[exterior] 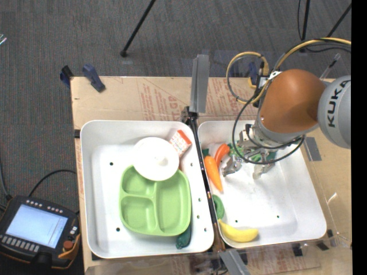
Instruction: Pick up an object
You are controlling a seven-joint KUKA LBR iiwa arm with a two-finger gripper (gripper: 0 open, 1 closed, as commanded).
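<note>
1. Camera view: I am the two-finger gripper (pixel 245 166), low over the right white bin (pixel 298 211), near its left wall — that is where the toys lie.
2. My fingers (pixel 229 166) stand wide apart with nothing between them (bare white floor shows in the gap), so no grasp is made yet.
3. The orange plastic carrot (pixel 213 173) lies just left of my near finger along the wall — my likeliest target.
4. The yellow plastic banana (pixel 239 232) rests well apart, at the front edge.
5. In the left white bin (pixel 94 211), a round white plate (pixel 156 159) overlaps a green divided tray (pixel 155 205).
</note>
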